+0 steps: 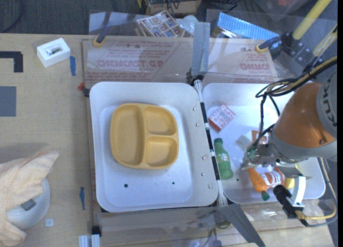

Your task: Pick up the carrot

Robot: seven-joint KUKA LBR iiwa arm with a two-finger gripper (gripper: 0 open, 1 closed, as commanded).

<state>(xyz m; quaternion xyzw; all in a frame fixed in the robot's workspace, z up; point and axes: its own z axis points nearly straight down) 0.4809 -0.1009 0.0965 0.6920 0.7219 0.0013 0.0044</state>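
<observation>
Left bin (102,133) holds a yellow divided plate (143,135). Right bin (236,93) holds a carrot (258,180), green bottle (222,158) and red-white packet (221,117). Gripper (256,156) above the carrot.

The arm (308,125) covers the right bin's (236,93) far side and part of the carrot (258,180); the gripper's (256,156) finger state is unreadable.

Grey arm (313,117) with orange band, reaching in from the right, gripper (253,157) low, pointing left.
</observation>
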